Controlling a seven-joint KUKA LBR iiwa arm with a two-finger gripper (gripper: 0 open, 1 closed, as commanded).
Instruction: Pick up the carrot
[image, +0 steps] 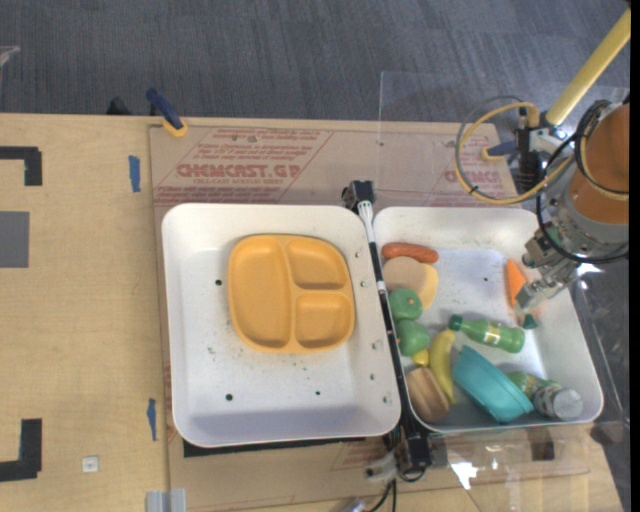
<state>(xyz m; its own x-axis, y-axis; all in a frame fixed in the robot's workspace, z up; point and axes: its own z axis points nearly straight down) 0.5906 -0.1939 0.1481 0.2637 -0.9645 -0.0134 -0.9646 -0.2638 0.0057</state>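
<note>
A wooden desk (80, 300) is seen from above, carrying two white bins side by side. The left bin (190, 380) holds a yellow divided plate (291, 292). The right bin (575, 330) is crowded with toy food: a teal bowl (489, 385), a green bottle (490, 333), a banana (441, 357) and a sausage (410, 252). The grey arm (590, 200) is reached in from the right. The gripper (535, 280) is positioned at the right bin's far right side, just beside the carrot (513, 281), which lies against the bin wall. Whether the gripper is clenched or released cannot be told.
</note>
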